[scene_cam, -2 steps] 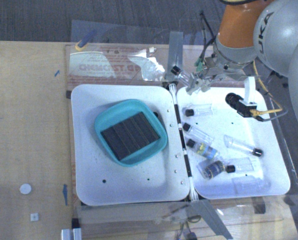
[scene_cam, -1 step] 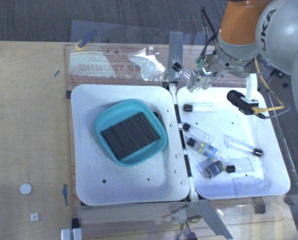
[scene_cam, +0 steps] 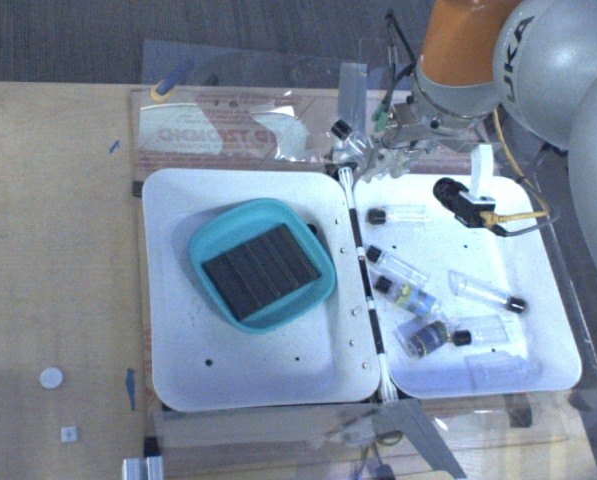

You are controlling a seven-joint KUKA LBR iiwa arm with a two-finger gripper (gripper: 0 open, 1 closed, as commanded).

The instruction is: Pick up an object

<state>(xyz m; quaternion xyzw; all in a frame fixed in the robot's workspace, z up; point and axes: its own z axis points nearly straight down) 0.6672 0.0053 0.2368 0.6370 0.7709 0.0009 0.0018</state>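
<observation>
A fixed camera looked down at a slant on two shallow white bins set side by side on a bench. The left bin [scene_cam: 178, 358] held a teal tray [scene_cam: 262, 264] with a dark ribbed pad lying in it. The right bin [scene_cam: 558, 348] held a scatter of small clear vials with dark caps.

The grey arm with its orange band [scene_cam: 458, 28] reached in from two o'clock, and the gripper [scene_cam: 378, 153] sat at about twelve o'clock of the right bin, near its upper left corner and just beside the divider between the bins. Whether the claw was open or closed could not be told, and nothing could be seen in its hold.

The likeliest target was the capped vial [scene_cam: 399, 214] nearest the claw, lying flat at about eleven o'clock in the right bin. Its long axis ran roughly nine to three o'clock, with the dark cap toward nine.

To do the step well, the claw would probably need to come straight down over the vial's middle, with its closing line set across the long axis, from twelve to six o'clock. Clear of the divider wall, it could close gently, since a round vial may roll or slip sideways.
</observation>
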